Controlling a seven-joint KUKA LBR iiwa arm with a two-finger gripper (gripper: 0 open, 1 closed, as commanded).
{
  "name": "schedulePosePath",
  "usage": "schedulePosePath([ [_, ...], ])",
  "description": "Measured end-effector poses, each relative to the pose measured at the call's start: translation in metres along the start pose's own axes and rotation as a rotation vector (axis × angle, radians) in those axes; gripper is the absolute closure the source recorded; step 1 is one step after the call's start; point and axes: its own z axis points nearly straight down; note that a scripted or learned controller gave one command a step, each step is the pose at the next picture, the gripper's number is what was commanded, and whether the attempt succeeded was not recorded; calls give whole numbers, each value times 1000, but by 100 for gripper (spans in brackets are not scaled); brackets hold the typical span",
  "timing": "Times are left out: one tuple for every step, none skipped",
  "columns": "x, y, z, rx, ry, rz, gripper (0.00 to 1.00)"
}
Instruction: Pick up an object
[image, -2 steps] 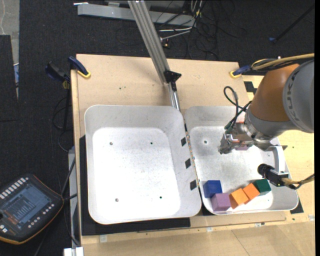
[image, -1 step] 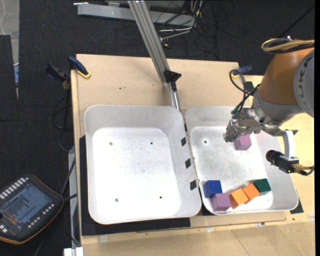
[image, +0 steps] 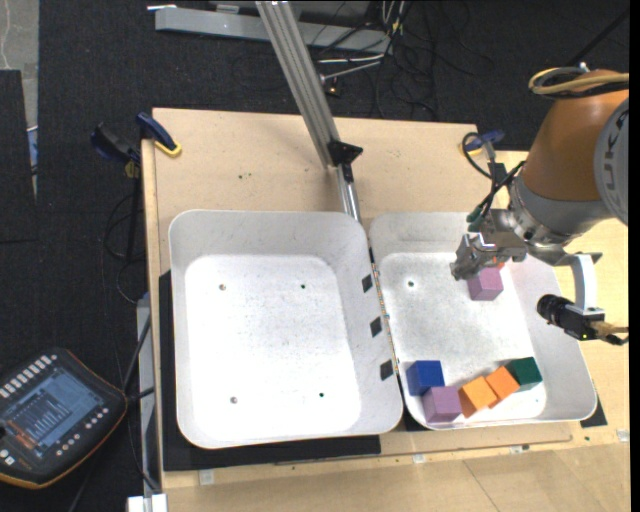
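My gripper (image: 482, 268) hangs over the back half of the right bin (image: 570, 345), reaching in from the right. A light purple block (image: 487, 285) sits between its fingers, its top tucked under the gripper body, and the gripper is shut on it. Along the right bin's front wall lie a blue block (image: 425, 375), a second purple block (image: 443, 403), an orange block (image: 480, 391) and a green block (image: 524, 373).
The left bin (image: 265, 320) stands beside the right one, with a raised divider between them. A metal pole (image: 310, 90) slants in from the top to the bins' back edge. A black fitting (image: 565, 315) on the arm overhangs the right rim.
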Motion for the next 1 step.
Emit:
schedulePosePath([
  [52, 9, 10, 4, 2, -5, 100],
])
